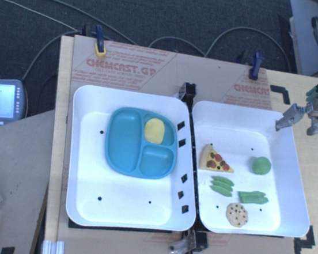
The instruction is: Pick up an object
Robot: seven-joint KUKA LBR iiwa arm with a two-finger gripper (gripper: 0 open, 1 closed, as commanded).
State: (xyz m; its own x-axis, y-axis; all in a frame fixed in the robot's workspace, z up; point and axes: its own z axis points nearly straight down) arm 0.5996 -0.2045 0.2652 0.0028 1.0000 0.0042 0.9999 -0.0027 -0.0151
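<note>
Currently | my end effector (pixel 300 120) hangs spread wide and bare above right bin's (pixel 271 225) far right corner | green ball (pixel 261 165) lies inside that bin, untouched | pick not begun; descent, closing, lift remain

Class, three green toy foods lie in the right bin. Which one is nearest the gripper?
The round green ball, at the bin's upper right, lies closest to the gripper. The two pea pods sit lower, and both are long, not round.
</note>
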